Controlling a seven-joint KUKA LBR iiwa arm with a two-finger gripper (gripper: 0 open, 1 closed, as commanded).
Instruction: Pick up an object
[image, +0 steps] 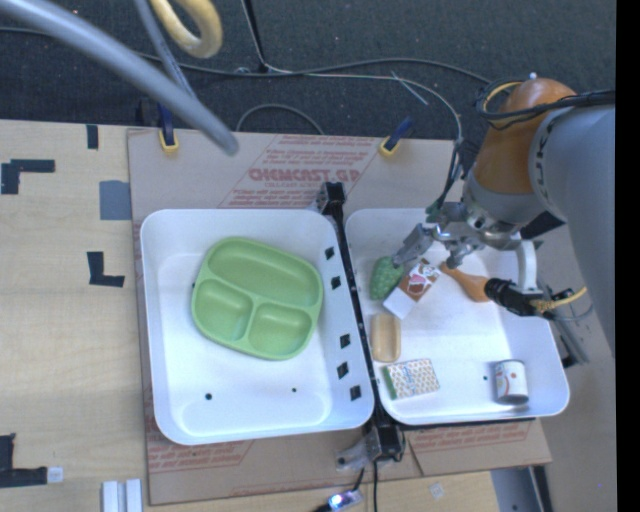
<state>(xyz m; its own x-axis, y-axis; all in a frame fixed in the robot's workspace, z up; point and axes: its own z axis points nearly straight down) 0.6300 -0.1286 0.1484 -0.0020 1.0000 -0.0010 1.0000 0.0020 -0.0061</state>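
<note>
the grey arm (560, 150) with its orange band (520, 110) reaches in from the right and is over the right bin (545, 345). its hand (432, 245) is low over the upper left part of this bin. the two fingers (412, 244) stand apart, so the hand is released, and nothing is between them.

just below the hand lies a small white and red carton (415, 287), which is tilted. i cannot tell if a fingertip touches it. just to the left of the carton, near the wall between the two bins, is a green leafy piece (385, 278). to the right of the carton is an orange wooden piece (468, 280) with a dark end, partly under the wrist. below the carton lies a tan, bread-like piece (386, 337). further toward the front edge is a flat patterned packet (412, 379), and in the front right corner lies a small white can (509, 381) on its side, well apart from the others.

the left bin (165, 330) holds a green divided plate (257, 298), which rests flat in the upper middle of it. both bins stand side by side on a cardboard sheet (290, 170) on the surface (60, 330).
</note>
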